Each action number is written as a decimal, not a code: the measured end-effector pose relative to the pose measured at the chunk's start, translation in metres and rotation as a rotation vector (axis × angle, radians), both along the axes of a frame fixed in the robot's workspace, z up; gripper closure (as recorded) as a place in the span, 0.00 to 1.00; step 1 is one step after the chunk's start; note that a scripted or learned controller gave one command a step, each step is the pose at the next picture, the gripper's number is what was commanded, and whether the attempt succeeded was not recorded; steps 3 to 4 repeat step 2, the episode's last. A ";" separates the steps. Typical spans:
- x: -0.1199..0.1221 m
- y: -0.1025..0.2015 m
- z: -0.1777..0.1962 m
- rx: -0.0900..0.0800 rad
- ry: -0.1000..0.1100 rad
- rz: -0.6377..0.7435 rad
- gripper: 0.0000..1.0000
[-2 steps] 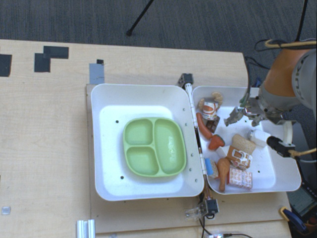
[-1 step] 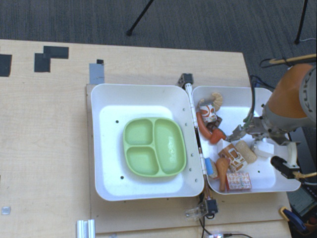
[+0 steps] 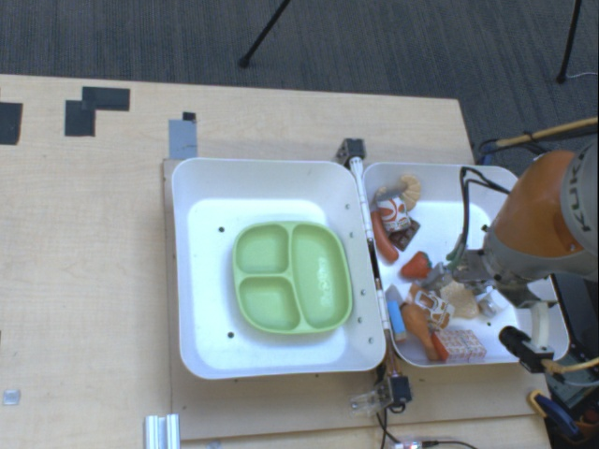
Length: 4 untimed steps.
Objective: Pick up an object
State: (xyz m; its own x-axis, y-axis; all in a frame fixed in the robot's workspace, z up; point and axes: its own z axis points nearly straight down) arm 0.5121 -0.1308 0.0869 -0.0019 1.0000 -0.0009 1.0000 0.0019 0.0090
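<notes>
The right bin (image 3: 477, 187) holds several small objects: a red hot dog (image 3: 384, 237), a red piece (image 3: 416, 266), a blue and orange piece (image 3: 397, 321), a carrot-like stick (image 3: 429, 335), a pink patterned block (image 3: 462, 344) and a beige item (image 3: 402, 195) at the back. The gripper (image 3: 459, 288) hangs low over the middle of this bin, above a pale object (image 3: 460, 299) and next to a small red and white item (image 3: 430, 304). The arm's orange band (image 3: 543, 204) rises to the right. The wrist hides the fingers.
The left bin (image 3: 201, 251) holds a green three-compartment plate (image 3: 292, 277). A metal clamp (image 3: 352, 150) sits at the back between the bins. Black cables run along the right bin's far rim (image 3: 482, 178). Wooden bench extends to the left.
</notes>
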 end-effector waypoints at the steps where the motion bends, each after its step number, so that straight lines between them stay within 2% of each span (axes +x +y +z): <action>1: 0.002 0.000 0.011 -0.002 -0.005 0.002 1.00; 2: 0.033 0.090 0.099 0.003 0.004 0.005 1.00; 4: 0.033 0.090 0.099 0.003 0.004 0.005 1.00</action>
